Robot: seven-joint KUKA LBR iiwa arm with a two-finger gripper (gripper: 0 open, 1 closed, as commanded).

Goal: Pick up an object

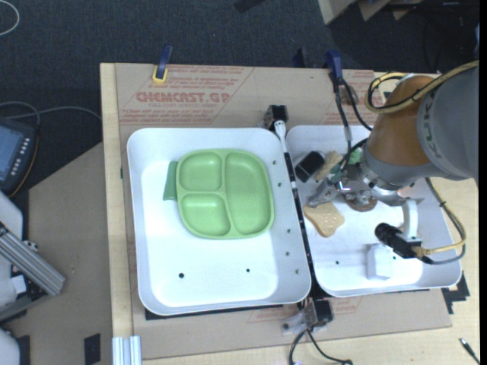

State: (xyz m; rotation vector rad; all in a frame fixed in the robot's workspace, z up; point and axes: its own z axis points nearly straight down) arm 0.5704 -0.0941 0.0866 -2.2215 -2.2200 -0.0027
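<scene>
Gripper (332, 195) reaches down into the right bin (426, 276), low over its left part; whether it is spread or pressed together cannot be told from above. In the left bin (144, 226) a green divided plate (225, 192) lies in the upper middle, covering a darker green flat piece (169, 181) at its left edge. In the right bin, a black object (308, 165) sits near the top left, a tan bread-like slice (326, 220) lies just below the gripper, and a small white block (378, 261) rests toward the bottom.

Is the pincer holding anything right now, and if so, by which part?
Cannot be told. The pincer is low in the right bin, just above the toast-shaped piece and beside a black object, but the view doesn't show anything gripped.
</scene>
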